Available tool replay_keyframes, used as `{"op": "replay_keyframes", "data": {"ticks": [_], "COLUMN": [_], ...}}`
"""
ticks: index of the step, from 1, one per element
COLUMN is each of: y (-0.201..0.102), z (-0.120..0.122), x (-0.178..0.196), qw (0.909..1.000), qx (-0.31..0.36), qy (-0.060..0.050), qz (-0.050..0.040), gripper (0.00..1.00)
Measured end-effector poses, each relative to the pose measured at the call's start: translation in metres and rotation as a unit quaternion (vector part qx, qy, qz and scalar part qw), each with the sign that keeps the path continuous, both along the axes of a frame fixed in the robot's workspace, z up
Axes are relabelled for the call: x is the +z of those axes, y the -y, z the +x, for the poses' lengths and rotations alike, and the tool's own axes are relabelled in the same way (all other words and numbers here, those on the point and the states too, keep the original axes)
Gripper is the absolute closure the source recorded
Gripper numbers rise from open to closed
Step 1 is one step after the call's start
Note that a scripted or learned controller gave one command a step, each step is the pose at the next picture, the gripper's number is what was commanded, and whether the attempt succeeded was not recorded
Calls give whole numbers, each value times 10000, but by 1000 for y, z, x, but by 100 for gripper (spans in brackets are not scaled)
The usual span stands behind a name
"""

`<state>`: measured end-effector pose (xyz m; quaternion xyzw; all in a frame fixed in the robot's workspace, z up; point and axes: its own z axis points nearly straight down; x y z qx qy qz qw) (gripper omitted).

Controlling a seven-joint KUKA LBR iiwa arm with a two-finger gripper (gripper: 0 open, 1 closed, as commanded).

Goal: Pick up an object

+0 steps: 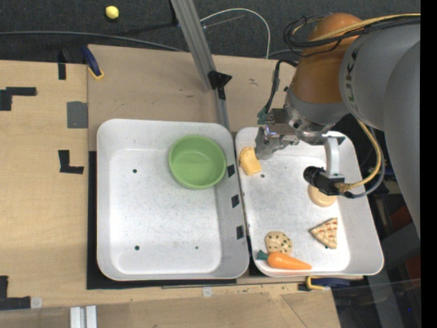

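Hanging over the upper left corner of the right bin (pixel 362 183), the gripper (pixel 268 144) is seen just beside a yellow chunk (pixel 250 162) lying against the bin wall; its opening cannot be told. A grasp could be spoiled by that wall, the chunk being nudged aside instead of caught.

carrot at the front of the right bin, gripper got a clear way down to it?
Probably yes. The carrot lies uncovered at the right bin's front rim, a cookie close behind it; the gripper is at the far end.
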<state>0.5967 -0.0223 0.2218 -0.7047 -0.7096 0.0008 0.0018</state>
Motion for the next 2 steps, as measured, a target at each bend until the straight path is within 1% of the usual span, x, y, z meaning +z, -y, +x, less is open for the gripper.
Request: {"op": "replay_keyframes", "data": {"ticks": [1,2], "y": [-44,-108], "z": [-7,-11], "x": [-2,-5], "qw": [10000,10000], "qx": [-4,8], "qy": [3,5], "qz": [-1,2], "gripper": [100,100]}}
